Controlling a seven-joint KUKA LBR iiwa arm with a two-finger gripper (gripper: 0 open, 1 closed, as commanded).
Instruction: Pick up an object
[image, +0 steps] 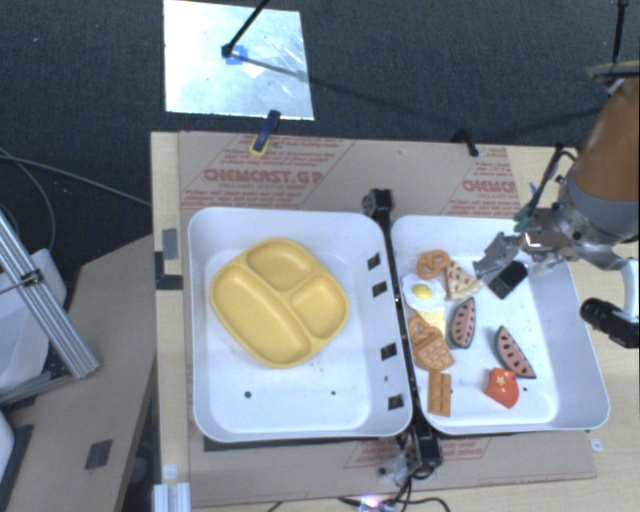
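Orange pretzel (433, 264) just left of the pincer (499, 270).

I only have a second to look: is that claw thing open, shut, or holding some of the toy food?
Gripper: above the right bin, near the pizza slice; nothing seen between its fingers, and open or shut cannot be told.

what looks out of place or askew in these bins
Nothing looks spilled or damaged. The yellow divided plate lies askew in the left bin. The toy foods, including two watermelon slices, crowd the right bin's left side.
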